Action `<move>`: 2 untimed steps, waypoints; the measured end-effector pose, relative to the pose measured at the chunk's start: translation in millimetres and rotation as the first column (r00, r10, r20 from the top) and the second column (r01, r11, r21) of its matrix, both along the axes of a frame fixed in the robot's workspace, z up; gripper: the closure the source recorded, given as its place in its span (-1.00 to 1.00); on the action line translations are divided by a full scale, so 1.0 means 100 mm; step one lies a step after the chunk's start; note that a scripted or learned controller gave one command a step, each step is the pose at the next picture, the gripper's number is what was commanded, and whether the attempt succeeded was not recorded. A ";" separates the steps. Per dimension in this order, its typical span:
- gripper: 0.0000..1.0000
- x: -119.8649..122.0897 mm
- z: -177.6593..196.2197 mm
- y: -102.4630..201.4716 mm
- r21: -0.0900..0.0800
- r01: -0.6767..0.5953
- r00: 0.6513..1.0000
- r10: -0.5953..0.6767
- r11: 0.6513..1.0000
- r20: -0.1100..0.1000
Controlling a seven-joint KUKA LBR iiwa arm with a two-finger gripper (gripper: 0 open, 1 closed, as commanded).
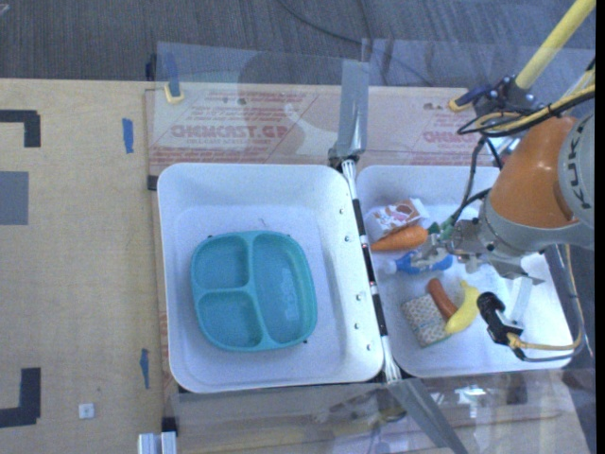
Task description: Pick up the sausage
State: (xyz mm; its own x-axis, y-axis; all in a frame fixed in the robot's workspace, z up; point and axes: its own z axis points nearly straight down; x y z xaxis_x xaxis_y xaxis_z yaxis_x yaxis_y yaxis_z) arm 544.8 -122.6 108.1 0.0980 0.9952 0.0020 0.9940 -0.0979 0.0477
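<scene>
Hand (442, 244) sits low in the right bin, over the middle of the clutter, at the end of the grey arm (553, 183) with its orange band, coming in from the right. Can't tell whether it's open or closed; nothing visibly between its tips.

Bench (76, 253): tan board, black corner marks at left, blue tape bits. Cardboard sheet (246, 126) behind the bins has faded red print, reads roughly "CHMCAST.GP", not fully legible; more red writing on the right part, too faint to read.

Left bin (255, 192): white, shallow, holds a teal three-compartment plate (253, 289), flat, near centre.

Right bin (544, 334): white, touching the left bin along the middle divider. Contents grouped in its left half:
- white packet with red/orange print (395, 218), text unreadable, at the back
- carrot (400, 239), lying crosswise, just left of the hand tips
- blue item (416, 264) under the carrot, partly hidden
- patterned square sponge-like pad (425, 318), front
- banana (462, 312), yellow, tilted, touching the sausage
- sausage (440, 297), reddish-orange, lying on the bin floor between pad and banana, just below the hand, not held

Black cable with yellow end (496, 322) hangs over the right bin.
</scene>
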 end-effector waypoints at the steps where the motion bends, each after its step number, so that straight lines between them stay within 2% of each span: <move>1: -1.00 -0.30 -0.19 0.00 0.002 -0.049 0.998 0.049 0.999 -0.037; 2: 1.00 -0.30 -0.08 -0.03 0.000 -0.043 0.999 0.043 0.999 -0.032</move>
State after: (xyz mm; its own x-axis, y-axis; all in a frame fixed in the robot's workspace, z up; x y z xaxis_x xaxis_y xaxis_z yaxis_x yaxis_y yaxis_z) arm 515.2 -125.6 99.6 0.0551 0.9985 -0.0008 0.9984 -0.0551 0.0154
